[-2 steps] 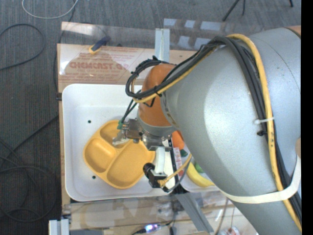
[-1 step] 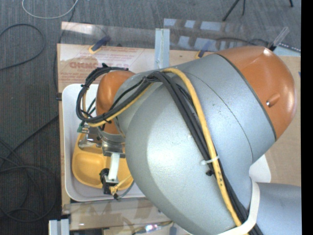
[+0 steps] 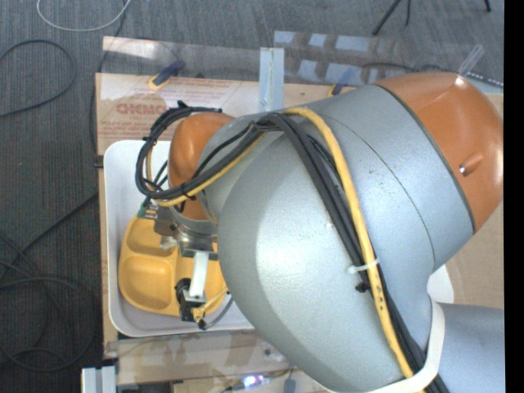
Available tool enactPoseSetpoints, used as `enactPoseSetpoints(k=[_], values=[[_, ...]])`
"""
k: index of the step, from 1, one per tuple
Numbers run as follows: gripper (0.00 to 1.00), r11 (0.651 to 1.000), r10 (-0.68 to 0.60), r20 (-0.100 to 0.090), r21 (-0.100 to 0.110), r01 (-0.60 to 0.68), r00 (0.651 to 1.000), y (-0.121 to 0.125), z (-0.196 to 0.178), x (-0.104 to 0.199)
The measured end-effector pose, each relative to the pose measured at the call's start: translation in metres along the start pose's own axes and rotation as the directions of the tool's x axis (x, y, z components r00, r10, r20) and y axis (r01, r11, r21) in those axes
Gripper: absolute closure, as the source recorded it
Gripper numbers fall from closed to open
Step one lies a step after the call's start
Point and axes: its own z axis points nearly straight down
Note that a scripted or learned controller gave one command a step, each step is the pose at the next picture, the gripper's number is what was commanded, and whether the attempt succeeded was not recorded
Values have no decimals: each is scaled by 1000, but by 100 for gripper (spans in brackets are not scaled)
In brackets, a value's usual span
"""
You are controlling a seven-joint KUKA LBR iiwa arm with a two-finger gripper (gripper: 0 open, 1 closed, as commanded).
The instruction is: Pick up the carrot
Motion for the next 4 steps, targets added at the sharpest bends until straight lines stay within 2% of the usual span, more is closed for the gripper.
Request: enactPoseSetpoints(k=[1,2,3,4], values=[[0,1000,-5,-5,2,5,1000,-2,1,4],[100,1000,-4,2,6,4,1000,-3,-6,2],[100,995,94,-4,22,-94,996,-42,-124,1],[100,989,149,-1,22,-149,989,-24,-104,4]])
